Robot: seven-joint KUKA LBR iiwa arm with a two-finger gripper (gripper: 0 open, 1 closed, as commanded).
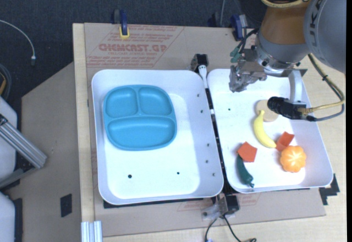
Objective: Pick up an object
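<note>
Objects for the pick are all found in the right bin, below the gripper in the picture and toward the near rim. To the far left of the gripper, a blue divided plate is seen in the left bin; it is well apart and is probably not the target. Going right, a green pepper-like piece and an orange-red block are placed lowest. A yellow banana is nearer, just below and to the right of the gripper, and its long axis runs mostly from far to near with a small slant. A second red block and an orange fruit are placed further right. The gripper hangs over bare bin floor at the far end, with nothing seen in it. Whether it is open or closed cannot be told. The banana is judged the closest candidate.
</note>
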